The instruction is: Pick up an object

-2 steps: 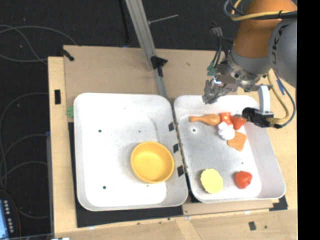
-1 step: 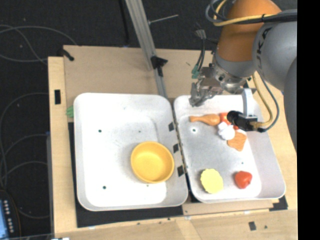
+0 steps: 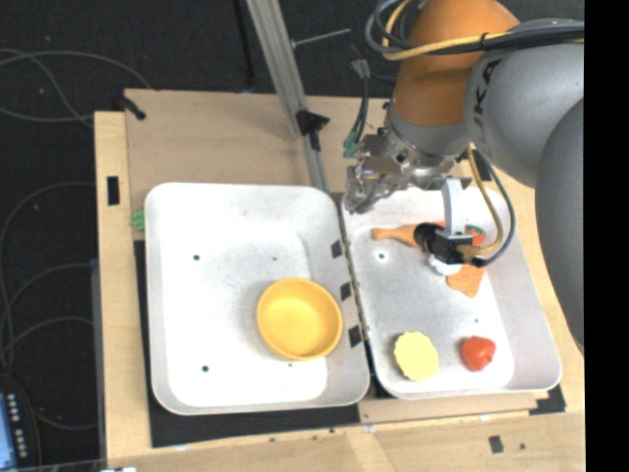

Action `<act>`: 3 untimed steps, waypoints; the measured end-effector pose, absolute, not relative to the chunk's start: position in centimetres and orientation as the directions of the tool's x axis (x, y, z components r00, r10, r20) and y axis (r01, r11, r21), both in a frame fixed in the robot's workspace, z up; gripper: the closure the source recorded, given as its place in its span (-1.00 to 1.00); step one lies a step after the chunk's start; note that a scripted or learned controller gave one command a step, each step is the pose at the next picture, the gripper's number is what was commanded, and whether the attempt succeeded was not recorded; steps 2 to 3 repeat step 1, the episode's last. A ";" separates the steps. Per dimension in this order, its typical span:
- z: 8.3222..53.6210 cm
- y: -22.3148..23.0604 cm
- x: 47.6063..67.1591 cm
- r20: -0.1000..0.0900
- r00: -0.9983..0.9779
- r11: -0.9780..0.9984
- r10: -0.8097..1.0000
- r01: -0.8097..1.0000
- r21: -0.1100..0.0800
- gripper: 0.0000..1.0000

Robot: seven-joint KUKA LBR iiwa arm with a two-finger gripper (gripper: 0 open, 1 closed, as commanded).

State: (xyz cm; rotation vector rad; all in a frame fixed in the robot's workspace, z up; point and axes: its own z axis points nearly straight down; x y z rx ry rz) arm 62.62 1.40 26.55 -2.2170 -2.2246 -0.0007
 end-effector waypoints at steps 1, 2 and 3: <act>25.3 5.6 62.2 0.000 -0.006 0.006 1.000 1.000 -0.001 1.00; 25.3 5.6 62.2 0.000 -0.006 0.006 1.000 1.000 -0.001 1.00; 25.3 5.6 62.2 0.000 -0.006 0.006 1.000 1.000 -0.001 1.00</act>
